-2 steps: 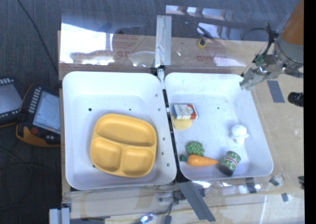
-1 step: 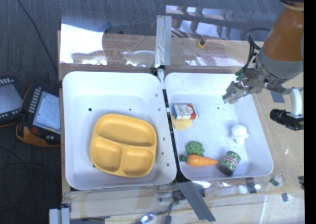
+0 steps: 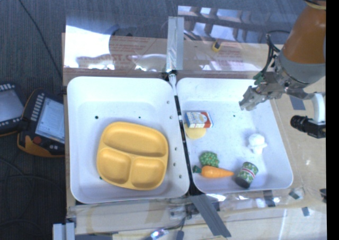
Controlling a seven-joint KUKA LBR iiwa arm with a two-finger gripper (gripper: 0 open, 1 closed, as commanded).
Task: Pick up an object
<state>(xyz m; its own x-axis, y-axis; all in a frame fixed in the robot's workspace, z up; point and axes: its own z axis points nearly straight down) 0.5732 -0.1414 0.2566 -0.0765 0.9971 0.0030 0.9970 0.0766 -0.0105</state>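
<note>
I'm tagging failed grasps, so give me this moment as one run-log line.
gripper: above right bin upper right, nothing seen held | right bin: carton, carrot, can, white piece | left bin: yellow tray

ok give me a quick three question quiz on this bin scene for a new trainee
1. True or false: the yellow divided tray lies in the left bin.
2. Multiple choice: what lies right beside the carrot in the right bin? A) the white ball B) the green broccoli toy C) the yellow tray
3. Short answer: over which part of the right bin is the gripper?

Key
1. True.
2. B, the green broccoli toy, just above the carrot in the view. The white ball sits apart, nearer the bin's right wall.
3. Its upper right part, with nothing seen between its fingers.
</note>
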